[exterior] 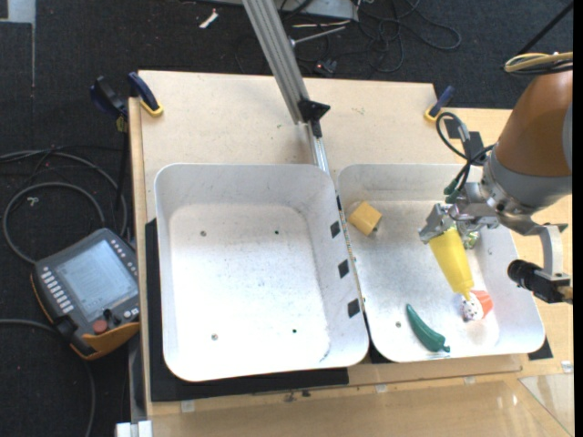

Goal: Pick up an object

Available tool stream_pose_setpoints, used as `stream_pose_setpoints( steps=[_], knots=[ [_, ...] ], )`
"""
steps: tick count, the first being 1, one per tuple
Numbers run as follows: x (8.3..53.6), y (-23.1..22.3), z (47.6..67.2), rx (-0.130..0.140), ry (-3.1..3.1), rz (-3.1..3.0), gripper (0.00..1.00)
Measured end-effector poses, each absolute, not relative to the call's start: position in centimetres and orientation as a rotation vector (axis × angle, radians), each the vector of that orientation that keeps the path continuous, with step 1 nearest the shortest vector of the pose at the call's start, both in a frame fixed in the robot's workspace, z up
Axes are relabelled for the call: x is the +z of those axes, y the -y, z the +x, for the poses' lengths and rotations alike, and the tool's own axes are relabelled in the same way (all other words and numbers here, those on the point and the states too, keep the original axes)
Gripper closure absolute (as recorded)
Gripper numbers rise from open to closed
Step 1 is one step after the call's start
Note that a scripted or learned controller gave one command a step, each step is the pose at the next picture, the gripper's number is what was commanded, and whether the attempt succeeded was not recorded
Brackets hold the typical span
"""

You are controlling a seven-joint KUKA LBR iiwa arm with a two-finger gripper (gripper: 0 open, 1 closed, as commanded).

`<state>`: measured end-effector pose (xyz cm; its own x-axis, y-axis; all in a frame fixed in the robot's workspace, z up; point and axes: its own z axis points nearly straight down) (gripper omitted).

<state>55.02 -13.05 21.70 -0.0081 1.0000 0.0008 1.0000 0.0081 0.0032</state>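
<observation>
Curved green plastic pepper (426, 329) lying low in right white bin (510, 344), long yellow plastic bottle (452, 258) clamped between gripper (446, 228) fingers, fingertips hard to make out.

Even, diffuse overhead light is bathing the pale wooden tabletop (237, 116), casting only soft, faint shadows. The two shallow white plastic bins (246, 271) are glowing bright, nearly overexposed, while the surrounding dark carpeted floor (55, 135) is staying dim. Focus is holding reasonably sharp throughout.
</observation>
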Motion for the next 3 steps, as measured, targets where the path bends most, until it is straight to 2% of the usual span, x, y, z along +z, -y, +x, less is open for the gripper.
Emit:
stream_pose_setpoints(
  steps=[3],
  knots=[
    [22.3,-2.7,60.6,0.004,-2.230,2.213,1.00]
  ],
)
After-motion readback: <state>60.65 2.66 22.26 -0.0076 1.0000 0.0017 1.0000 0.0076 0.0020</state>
